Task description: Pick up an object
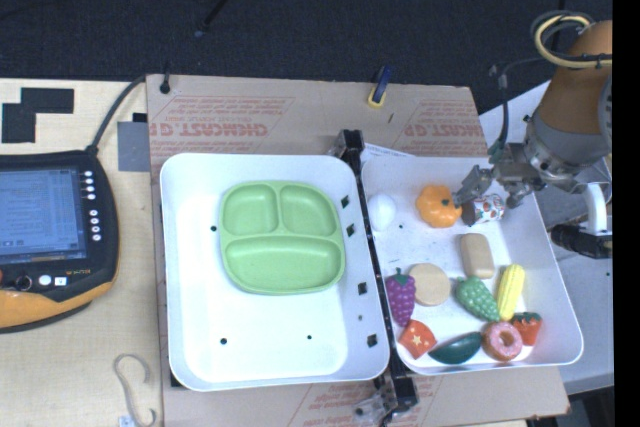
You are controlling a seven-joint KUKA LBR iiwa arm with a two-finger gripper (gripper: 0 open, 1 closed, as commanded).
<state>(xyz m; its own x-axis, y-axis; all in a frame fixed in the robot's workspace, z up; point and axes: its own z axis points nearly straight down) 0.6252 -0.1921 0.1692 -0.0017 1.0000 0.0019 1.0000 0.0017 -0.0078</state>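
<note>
Nothing is lifted yet: the claw point(478, 198), fingers spread and holding nothing, hovers at three o'clock of the toy orange point(437, 206).

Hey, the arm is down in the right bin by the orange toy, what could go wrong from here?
1. The gripper sits between the orange toy and a small red-and-white object; it may nudge either one instead of grasping it.
2. The toys lie crowded: the beige block and yellow corn are close below, so a sweep could scatter them.
</note>
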